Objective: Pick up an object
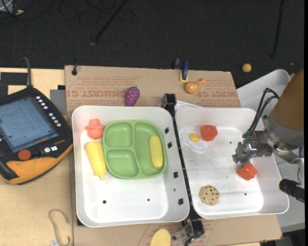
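Hovering low over the right bin, the gripper sits right above a red-orange piece, which looks like the pick target since it's the closest thing. Whether anything is between the fingers can't be told from this angle; the piece seems to lie on the bin floor just below them. Makes sense the arm goes there: that piece has open floor around it, while the other red item is crowded by a fried egg toy. The cookie lies flat near the front wall, probably harder to pinch. Over in the left bin, the corn is tucked in a green divided plate, so walls get in the way.
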Controlling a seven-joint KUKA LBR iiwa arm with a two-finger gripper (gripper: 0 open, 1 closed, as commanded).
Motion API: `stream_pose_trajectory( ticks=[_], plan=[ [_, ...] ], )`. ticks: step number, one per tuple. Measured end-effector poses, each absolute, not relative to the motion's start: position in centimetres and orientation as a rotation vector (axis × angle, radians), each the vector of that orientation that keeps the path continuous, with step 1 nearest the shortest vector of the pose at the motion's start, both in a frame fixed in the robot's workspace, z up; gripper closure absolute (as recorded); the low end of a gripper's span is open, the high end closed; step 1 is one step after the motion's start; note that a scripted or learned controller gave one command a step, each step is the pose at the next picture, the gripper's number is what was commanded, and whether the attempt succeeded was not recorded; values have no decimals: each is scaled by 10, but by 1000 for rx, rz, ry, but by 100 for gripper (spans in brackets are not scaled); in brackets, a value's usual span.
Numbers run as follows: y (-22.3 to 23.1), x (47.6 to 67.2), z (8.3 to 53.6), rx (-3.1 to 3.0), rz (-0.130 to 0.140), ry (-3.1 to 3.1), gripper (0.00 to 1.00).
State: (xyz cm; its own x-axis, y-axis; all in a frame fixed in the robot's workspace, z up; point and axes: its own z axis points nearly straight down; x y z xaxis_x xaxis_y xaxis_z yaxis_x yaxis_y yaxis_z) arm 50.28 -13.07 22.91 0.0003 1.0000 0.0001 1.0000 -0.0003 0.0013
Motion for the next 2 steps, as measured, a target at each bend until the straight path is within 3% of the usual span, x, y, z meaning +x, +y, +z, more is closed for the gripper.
stream_pose_trajectory(
  ticks=[2],
  plan=[
    [-40,482,217,2222,-3,2228,100]
  ],
)
